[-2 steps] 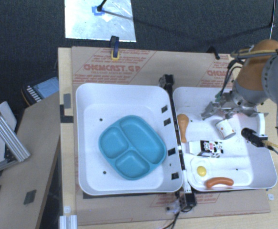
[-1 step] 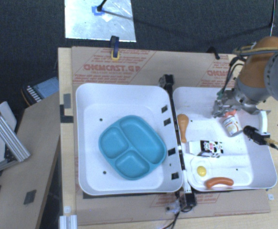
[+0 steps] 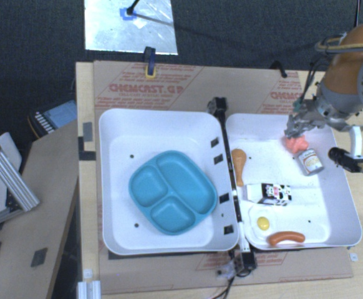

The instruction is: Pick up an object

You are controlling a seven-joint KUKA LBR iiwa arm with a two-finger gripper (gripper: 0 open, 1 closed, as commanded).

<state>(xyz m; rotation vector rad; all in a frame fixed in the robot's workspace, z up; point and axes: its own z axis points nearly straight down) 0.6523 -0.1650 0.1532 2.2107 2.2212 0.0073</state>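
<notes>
2 white bins point(image 3: 116, 167) — 1 blue tray point(image 3: 172, 192), 1 can point(image 3: 309, 162), 1 sausage point(image 3: 285, 237).

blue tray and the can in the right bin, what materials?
Blue tray: looks like moulded plastic, one even colour, soft sheen, rounded compartment walls. Can: probably metal, with a silvery end and a pale label round it; too small to be sure.
</notes>
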